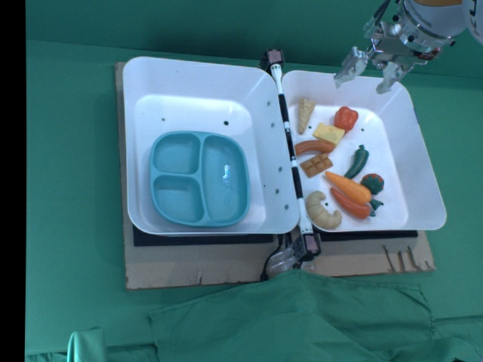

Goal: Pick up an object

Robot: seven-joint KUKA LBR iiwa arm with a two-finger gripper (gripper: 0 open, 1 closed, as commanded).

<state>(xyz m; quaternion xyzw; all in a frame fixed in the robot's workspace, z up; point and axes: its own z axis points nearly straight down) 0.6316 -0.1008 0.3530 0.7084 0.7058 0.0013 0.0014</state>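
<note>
My gripper [369, 72] hangs above the far edge of the right bin [423, 168], fingers spread open with nothing between them. Below it in that bin lie several toy foods: a corn cob [305, 115], a red pepper [346, 118], a yellow cheese wedge [329, 133], a sausage [314, 147], a brown waffle [316, 164], a green chili [356, 161], a carrot [348, 186], a red chili [352, 204], a croissant [322, 210] and a strawberry-like piece [372, 182].
The left bin [196, 81] holds a teal divided plate [199, 178]. A black-and-white divider bar [290, 149] runs between the bins. Green cloth [302, 319] is bunched at the front of the bench.
</note>
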